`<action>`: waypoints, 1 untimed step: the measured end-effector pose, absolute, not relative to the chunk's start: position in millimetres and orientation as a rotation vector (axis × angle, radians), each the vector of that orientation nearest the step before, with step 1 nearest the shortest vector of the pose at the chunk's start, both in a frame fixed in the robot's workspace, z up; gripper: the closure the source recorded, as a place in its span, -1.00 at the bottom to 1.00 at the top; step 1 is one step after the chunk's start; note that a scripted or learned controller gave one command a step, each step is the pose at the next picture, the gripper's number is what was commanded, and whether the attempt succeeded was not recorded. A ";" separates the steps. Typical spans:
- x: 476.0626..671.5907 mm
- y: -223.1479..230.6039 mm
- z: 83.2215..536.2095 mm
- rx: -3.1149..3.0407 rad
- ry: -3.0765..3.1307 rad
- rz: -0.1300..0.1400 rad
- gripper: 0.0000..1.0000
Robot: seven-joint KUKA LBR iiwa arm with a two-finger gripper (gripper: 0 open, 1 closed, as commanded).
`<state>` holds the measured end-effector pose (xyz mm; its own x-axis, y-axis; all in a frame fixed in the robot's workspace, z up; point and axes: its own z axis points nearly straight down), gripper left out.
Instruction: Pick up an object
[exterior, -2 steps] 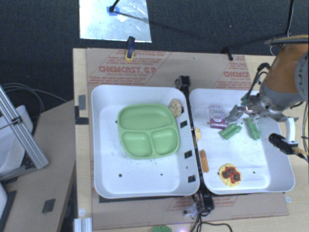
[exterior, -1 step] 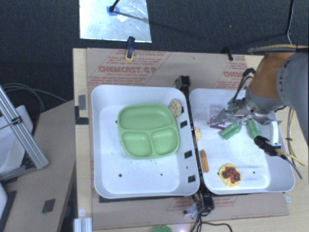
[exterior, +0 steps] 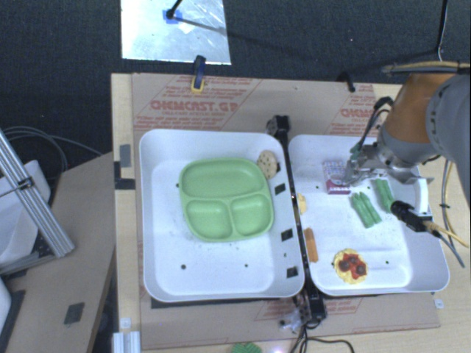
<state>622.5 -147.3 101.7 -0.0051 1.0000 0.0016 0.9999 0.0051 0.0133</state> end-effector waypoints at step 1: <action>621.9 -147.2 100.6 2.211 2.222 0.015 -1.00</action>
<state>621.9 -147.2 100.6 -0.0051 1.0000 0.0020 0.9999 0.0051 0.0114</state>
